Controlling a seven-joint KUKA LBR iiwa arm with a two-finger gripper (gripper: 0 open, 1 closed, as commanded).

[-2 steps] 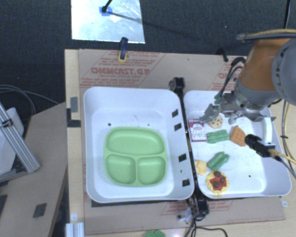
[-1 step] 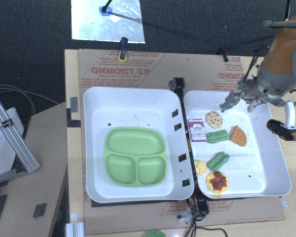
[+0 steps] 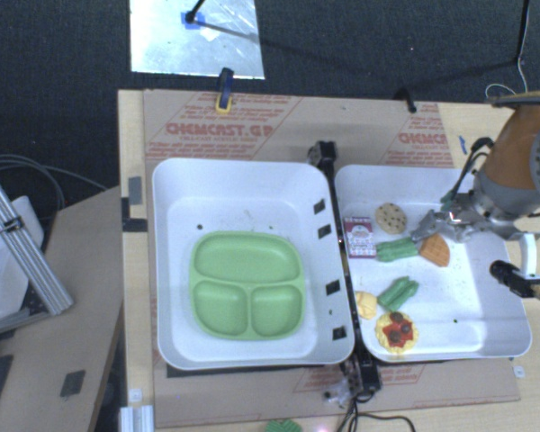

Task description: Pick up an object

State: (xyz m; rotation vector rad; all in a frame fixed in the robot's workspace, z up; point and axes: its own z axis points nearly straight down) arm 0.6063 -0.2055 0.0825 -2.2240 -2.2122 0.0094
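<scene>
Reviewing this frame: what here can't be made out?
- End effector: fingers too small and blurred over the orange toy; a grip can't be judged.
- Arm: cut off by the right edge.
- Red packet: print too small to read.
- Item at the bottom edge: cut off.

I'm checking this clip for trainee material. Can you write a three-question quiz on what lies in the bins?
1. True or false: the green tray lies in the left bin.
2. Which lies nearest the gripper? A) pizza slice B) orange piece C) cookie
3. What sits just left of the cookie?

Key: 1 true. 2 B. 3 the red and white packet.
</scene>
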